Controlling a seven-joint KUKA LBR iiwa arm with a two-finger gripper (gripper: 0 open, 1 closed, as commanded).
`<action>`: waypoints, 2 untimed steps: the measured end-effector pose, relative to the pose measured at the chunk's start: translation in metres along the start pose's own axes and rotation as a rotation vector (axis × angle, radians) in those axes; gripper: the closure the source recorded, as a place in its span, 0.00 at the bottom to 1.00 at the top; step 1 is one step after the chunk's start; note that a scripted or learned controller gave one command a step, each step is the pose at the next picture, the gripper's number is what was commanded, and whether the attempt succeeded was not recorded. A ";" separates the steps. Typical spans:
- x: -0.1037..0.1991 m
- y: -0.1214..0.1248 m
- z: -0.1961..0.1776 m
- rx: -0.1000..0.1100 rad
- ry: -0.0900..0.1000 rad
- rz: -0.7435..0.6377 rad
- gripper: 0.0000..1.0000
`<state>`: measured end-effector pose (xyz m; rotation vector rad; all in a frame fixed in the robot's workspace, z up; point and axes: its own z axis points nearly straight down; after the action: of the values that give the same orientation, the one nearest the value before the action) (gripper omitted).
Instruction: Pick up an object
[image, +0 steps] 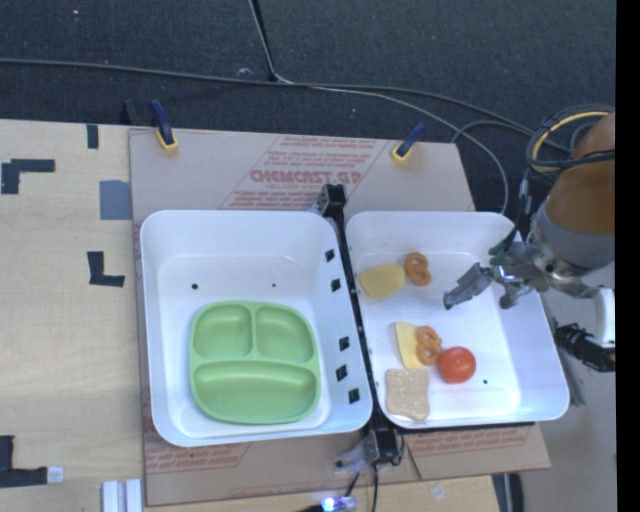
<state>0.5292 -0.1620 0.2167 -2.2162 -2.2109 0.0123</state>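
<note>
my fingers (488, 284) hang spread wide and holding nothing over the right bin (520, 392), above bare floor beside the food. in that bin i count one tomato (457, 364), two pretzels (417, 268), one cheese wedge (405, 344), one cracker (407, 393) and one pale yellow chip (381, 282). the left bin (160, 300) holds one green divided plate (254, 361). the tomato could roll away, and the flat pieces may slip under my tips.

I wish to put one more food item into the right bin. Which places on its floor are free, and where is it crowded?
In the right bin, the floor is bare along the far wall, above the potato chip and pretzel, and right of the tomato. It is crowded near the divider: cheese, second pretzel and cracker lie close together.
</note>
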 end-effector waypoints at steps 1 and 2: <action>0.000 0.003 -0.006 -0.012 -0.002 -0.004 0.00; 0.011 0.000 0.044 -0.007 -0.001 -0.004 0.00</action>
<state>0.5284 -0.1512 0.1723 -2.2161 -2.2195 0.0060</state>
